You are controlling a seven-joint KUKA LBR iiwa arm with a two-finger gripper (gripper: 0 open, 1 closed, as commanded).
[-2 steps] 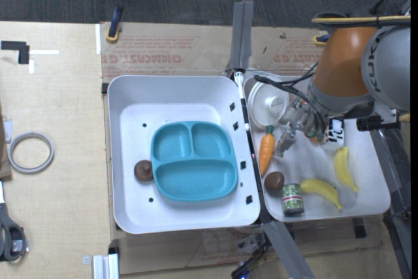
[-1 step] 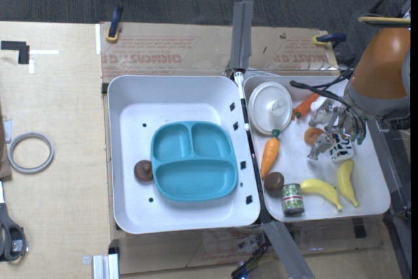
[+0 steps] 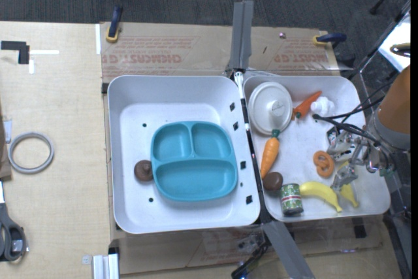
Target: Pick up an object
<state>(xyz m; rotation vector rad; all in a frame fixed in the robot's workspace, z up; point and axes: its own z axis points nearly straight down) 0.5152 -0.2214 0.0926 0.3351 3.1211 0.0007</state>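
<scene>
My gripper [image 3: 344, 165] is low over the right side of the right bin [image 3: 366, 206], with the arm's orange band at the view's right edge. Just to its left lies an orange pretzel-shaped toy [image 3: 322, 163]. Below it rests a yellow banana [image 3: 322, 194], with a second small yellow piece [image 3: 350, 196] beside it. Further left in the same bin are an orange carrot [image 3: 269, 153], a brown round piece [image 3: 272, 180] and a green-labelled can [image 3: 291, 199]. I see nothing held in the gripper.
A white bowl [image 3: 271, 108] and a small carrot [image 3: 305, 105] with a white piece [image 3: 322, 104] lie at the right bin's back. The left bin [image 3: 124, 108] holds a teal divided plate [image 3: 194, 160] and a brown ball [image 3: 143, 170]. A tape ring [image 3: 29, 152] lies on the bench.
</scene>
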